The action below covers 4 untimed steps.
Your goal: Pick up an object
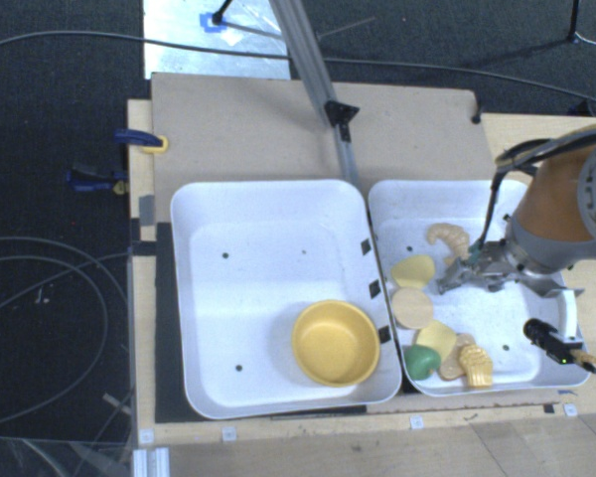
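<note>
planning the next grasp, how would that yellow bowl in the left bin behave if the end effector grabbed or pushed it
The yellow bowl looks like stiff, thin plastic, so probably light and rigid. It sits upright on its base on the left bin floor, so a push would likely slide it, not roll it. Its smooth curved wall may slip from a side grip; pinching the rim seems safer.

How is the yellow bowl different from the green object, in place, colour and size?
The yellow bowl sits in the left bin; the green object lies in the right bin. The yellow bowl is clearly larger than the green object. The bowl stands alone, while the green object lies against other small pieces. Both lie near the front edge of their bins.
</note>
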{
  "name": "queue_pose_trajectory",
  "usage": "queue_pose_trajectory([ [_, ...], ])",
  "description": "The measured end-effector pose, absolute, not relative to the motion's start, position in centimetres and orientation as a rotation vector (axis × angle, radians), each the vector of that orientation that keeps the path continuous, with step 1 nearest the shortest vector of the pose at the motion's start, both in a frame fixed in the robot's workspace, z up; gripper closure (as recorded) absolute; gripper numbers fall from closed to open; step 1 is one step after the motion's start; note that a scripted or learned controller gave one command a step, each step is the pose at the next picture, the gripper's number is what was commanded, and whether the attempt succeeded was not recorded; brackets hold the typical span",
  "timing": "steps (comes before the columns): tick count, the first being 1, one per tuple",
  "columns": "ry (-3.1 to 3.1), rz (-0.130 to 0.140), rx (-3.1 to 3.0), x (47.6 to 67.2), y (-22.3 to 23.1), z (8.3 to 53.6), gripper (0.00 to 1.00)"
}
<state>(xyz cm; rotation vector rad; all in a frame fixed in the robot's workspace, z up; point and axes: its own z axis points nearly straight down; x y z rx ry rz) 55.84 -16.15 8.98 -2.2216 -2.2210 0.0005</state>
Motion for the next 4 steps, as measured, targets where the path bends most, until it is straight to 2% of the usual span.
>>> queue_pose_trajectory([
  [1, -2.223, -0.003, -2.224, 56.0, -16.2, 10.2, 1.00],
  [3, -2.232, -0.007, -2.221, 55.1, -16.3, 21.3, 1.00],
  [4, -2.234, -0.007, -2.220, 55.3, -16.3, 26.7, 1.00],
])
